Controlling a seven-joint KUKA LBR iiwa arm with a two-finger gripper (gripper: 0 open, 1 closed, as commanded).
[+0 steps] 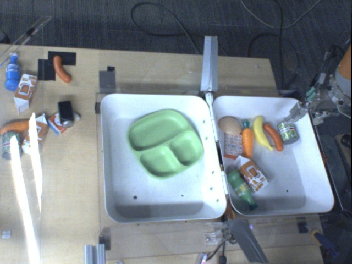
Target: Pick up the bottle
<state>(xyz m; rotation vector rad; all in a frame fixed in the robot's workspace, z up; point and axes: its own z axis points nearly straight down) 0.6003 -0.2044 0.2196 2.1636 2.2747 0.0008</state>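
Observation:
A green bottle [241,185] lies on its side in the right bin [308,194], near its front left corner. An orange and white carton [253,175] rests against its right side. My gripper [297,113] hangs over the bin's back right corner, just above a small green-labelled can [287,132]. It is well apart from the bottle, up and to the right of it. Nothing shows held in it.
Also in the right bin are a carrot [247,142], a banana [260,133], a sausage [273,137], a brown round item [230,125] and a packet [232,146]. The left bin [118,202] holds a green divided plate [165,142]. A blue bottle [12,71] and other items sit on the bench far left.

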